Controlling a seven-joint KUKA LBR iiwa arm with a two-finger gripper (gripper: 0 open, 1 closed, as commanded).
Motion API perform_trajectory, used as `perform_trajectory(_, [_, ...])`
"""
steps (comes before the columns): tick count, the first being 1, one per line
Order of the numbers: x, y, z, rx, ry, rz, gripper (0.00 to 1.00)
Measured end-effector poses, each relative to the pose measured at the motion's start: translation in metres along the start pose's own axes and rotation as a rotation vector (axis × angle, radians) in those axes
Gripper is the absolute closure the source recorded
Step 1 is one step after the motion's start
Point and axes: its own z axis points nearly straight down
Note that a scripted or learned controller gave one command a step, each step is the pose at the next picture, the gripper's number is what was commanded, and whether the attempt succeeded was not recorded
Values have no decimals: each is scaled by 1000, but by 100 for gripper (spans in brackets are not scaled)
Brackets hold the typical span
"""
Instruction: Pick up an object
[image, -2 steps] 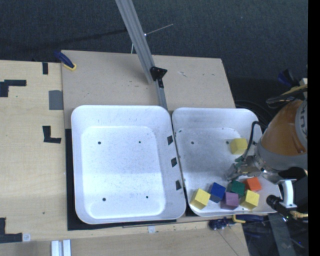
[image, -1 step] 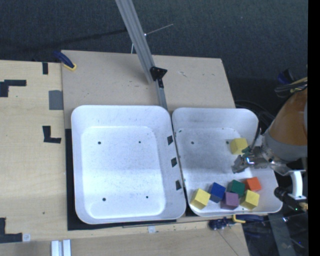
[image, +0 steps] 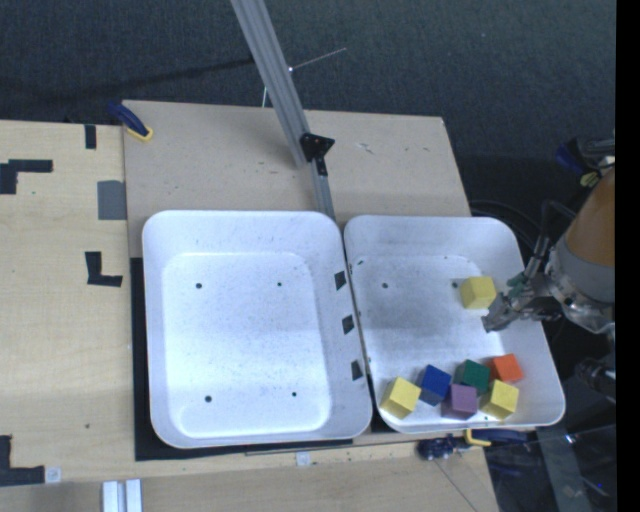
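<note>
A wooden worktop (image: 230, 160) carries two shallow white bins side by side. The left bin (image: 245, 325) lies at nine o'clock. The right bin (image: 420, 310) lies at three o'clock and holds the blocks. The grey arm (image: 585, 265) enters from three o'clock, and its hand (image: 497, 318) hangs low over that bin's right side; whether it is apart or together cannot be told. A lone yellow block (image: 478, 292) sits just beside the hand, at its eleven o'clock, not held. At five o'clock lie a second yellow block (image: 402, 396), blue block (image: 435, 382), purple block (image: 463, 399), green block (image: 473, 375), third yellow block (image: 503, 398) and orange block (image: 508, 367). The step looks like the approach; next the hand would need to centre over one block and close.
</note>
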Motion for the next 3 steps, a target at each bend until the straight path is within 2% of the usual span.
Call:
perform_trajectory(1, [-2,5,-63,-1,0,0,100])
perform_trajectory(2, [52,12,-46,6,4,-4,100])
perform_trajectory(3, [95,23,-45,6,3,-4,100])
